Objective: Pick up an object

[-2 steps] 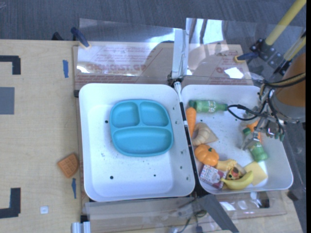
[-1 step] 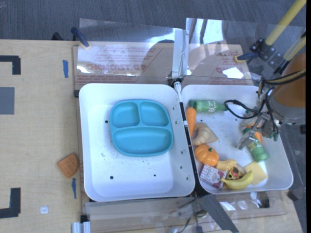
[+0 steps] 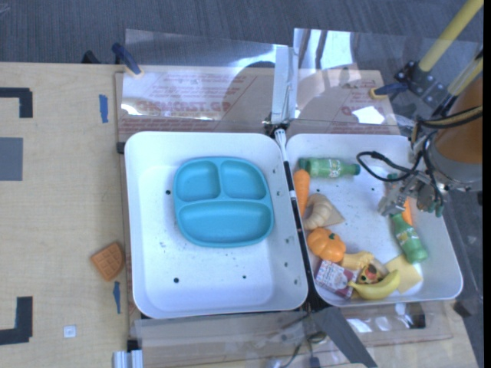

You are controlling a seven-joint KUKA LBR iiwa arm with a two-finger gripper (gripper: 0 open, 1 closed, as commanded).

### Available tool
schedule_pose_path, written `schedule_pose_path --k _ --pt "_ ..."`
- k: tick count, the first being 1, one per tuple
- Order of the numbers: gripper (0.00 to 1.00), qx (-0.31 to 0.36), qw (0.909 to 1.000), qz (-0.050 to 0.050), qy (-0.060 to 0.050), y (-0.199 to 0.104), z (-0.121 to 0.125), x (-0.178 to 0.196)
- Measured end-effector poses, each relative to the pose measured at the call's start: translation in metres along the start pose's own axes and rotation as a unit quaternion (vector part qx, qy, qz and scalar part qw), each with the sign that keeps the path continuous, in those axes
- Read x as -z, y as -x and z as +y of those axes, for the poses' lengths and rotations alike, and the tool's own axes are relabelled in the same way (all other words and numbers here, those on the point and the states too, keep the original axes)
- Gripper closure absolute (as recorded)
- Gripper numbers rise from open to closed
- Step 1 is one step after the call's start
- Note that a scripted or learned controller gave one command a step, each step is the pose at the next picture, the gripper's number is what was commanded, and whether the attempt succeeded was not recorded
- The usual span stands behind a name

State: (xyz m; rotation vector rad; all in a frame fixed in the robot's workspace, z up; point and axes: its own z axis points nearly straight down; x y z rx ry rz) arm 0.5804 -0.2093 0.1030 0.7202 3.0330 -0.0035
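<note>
Gripper (image 3: pixel 400 204) low over the right bin (image 3: pixel 453 271), right-centre of frame, cables looping off it to the left. Its tips sit at the upper end of a green bottle (image 3: pixel 409 238); cannot tell whether they are spread or closed, or whether they grip anything.

That bottle lies flat near the bin's right wall, long axis running upper left to lower right, orange-capped end up toward the gripper.

A second green bottle (image 3: pixel 328 167) lies along the top of the same bin, long axis near horizontal, its narrow end pointing right.

Down the bin's left side: carrot (image 3: pixel 301 190), tan cone-shaped thing (image 3: pixel 322 213), small orange pumpkin (image 3: pixel 327 244).

Along the bottom: red-and-white packet (image 3: pixel 334 276), banana (image 3: pixel 379 285).

Left bin (image 3: pixel 146 228) holds a blue divided plate (image 3: pixel 223 201).

Waffle-like brown square (image 3: pixel 108 261) on the bench, lower left of frame.
</note>
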Motion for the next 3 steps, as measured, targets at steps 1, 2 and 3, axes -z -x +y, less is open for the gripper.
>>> schedule_pose_path --k 1,2,3 --pt "1.00 0.213 0.9771 0.005 0.001 -0.086 0.029 -0.011" --pt "1.00 0.297 0.9549 0.004 0.001 -0.046 -0.031 -0.012" --pt "1.00 0.258 0.9661 0.006 0.003 0.032 0.003 -0.015"
